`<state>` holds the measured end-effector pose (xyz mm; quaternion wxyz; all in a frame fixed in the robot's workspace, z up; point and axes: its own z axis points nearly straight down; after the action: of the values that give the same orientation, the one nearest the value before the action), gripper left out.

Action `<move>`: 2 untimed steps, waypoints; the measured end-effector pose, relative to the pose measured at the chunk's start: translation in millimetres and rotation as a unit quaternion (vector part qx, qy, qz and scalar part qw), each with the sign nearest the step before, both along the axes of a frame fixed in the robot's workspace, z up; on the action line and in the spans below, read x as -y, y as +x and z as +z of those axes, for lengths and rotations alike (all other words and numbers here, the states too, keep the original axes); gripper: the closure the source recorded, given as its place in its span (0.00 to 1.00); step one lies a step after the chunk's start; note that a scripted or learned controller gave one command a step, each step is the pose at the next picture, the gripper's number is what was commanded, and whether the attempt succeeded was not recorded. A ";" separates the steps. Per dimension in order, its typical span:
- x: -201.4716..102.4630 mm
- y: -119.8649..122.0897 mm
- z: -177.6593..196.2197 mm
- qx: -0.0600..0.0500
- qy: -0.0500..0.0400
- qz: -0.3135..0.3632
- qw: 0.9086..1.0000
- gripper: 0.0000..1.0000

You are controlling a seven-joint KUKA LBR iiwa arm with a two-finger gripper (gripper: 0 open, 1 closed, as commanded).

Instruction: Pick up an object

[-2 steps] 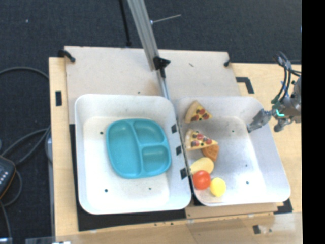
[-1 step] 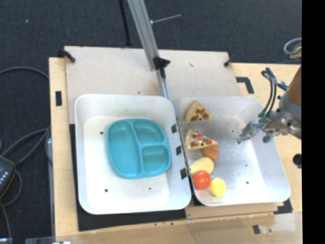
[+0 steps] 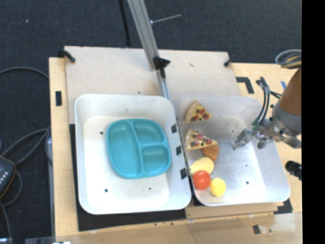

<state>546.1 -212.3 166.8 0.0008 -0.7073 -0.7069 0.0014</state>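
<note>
Robotics lab, plywood bench (image 3: 101,75), aluminium camera mast (image 3: 142,24), loose cables (image 3: 20,75), dark carpet (image 3: 51,14)

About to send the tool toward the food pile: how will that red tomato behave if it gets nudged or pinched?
The red tomato looks round and glossy, so it will probably roll and may slip from a pinch. It sits against the yellow piece and the lemon, so a nudge would likely shift those too.

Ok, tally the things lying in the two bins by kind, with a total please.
Pizza slices: 2 (upper slice, lower slice)
Brown bread-like piece: 1
Pale yellow piece: 1
Red tomato: 1
Yellow lemon: 1
Blue divided tray: 1
Total: 7
</note>
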 end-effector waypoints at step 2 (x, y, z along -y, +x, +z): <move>6.1 -0.3 -29.1 0.004 -0.001 -0.002 1.000 1.00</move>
<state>545.8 -218.4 137.7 -0.0027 -0.7084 -0.7058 -0.0005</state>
